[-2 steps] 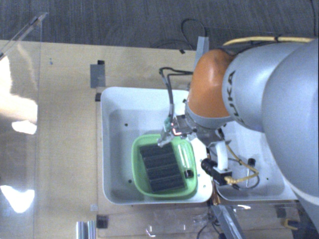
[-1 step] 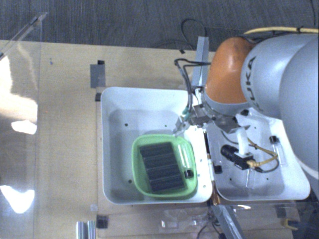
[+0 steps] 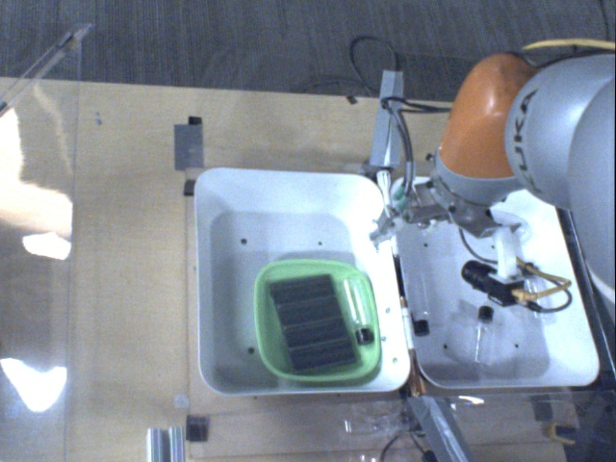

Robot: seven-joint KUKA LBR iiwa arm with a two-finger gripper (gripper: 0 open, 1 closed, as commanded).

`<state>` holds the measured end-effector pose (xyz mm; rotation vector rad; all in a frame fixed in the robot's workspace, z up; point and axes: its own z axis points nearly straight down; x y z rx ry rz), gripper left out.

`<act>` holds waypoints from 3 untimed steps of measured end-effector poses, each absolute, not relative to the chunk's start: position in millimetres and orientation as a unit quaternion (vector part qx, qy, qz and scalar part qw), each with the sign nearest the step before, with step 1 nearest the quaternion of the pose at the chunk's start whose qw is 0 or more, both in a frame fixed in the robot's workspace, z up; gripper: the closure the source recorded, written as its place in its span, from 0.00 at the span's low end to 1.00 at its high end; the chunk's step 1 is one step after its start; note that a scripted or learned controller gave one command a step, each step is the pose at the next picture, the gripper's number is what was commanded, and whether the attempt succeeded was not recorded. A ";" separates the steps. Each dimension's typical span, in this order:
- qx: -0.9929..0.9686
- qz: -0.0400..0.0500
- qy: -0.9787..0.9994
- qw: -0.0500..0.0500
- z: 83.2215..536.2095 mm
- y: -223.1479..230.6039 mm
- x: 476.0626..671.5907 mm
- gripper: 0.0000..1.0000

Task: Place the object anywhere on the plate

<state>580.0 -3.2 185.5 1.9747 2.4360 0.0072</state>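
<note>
Now, with gripper (image 3: 397,210) at the bin divider, jaw state unreadable: carry left over plate (image 3: 361,301), lower near dark block (image 3: 310,323), release gently.

The arm (image 3: 539,114) is cut off by the frame at two o'clock and hides the right bin's (image 3: 500,354) far wall. A small dark object (image 3: 364,335) on the green plate (image 3: 269,301) is too small to identify.

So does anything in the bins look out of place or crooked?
The green plate in the left bin carries a dark ridged block that lies at a slant across it, with a small dark object beside it. Nothing looks spilled or broken.
</note>
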 end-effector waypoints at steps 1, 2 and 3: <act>0.627 0.004 0.779 0.006 196.9 -1.3 582.2 1.00; 0.583 0.004 0.813 0.004 297.5 31.6 582.0 1.00; 0.484 0.002 0.875 0.003 283.9 94.4 614.8 1.00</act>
